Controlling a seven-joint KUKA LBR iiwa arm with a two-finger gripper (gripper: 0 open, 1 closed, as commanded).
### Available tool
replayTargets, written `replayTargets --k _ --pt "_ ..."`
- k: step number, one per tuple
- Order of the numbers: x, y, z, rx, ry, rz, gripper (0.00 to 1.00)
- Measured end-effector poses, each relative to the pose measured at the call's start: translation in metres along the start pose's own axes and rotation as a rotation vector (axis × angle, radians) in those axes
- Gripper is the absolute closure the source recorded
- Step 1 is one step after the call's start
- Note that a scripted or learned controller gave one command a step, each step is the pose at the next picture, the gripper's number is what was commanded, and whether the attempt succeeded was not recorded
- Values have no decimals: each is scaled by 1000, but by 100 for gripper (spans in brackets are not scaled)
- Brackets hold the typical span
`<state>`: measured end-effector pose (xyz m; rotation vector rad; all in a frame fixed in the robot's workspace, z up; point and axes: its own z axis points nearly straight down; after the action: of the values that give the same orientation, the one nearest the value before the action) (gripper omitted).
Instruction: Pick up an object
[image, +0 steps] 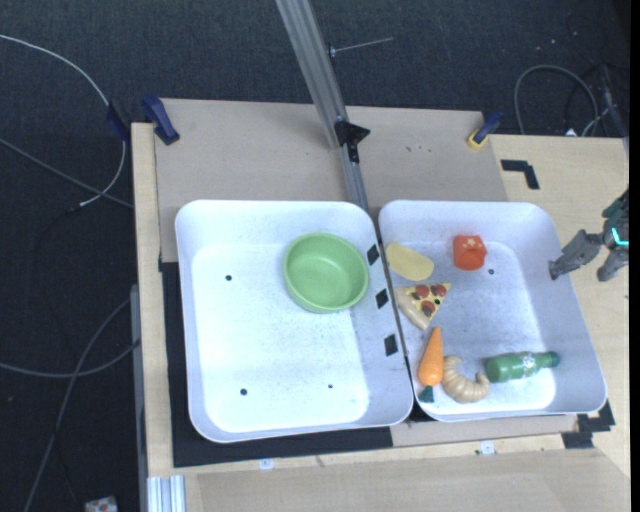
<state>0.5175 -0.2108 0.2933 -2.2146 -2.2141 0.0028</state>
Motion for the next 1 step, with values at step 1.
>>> replayTargets --k 1 --pt "0 1 -2 -3 -1 0 0"
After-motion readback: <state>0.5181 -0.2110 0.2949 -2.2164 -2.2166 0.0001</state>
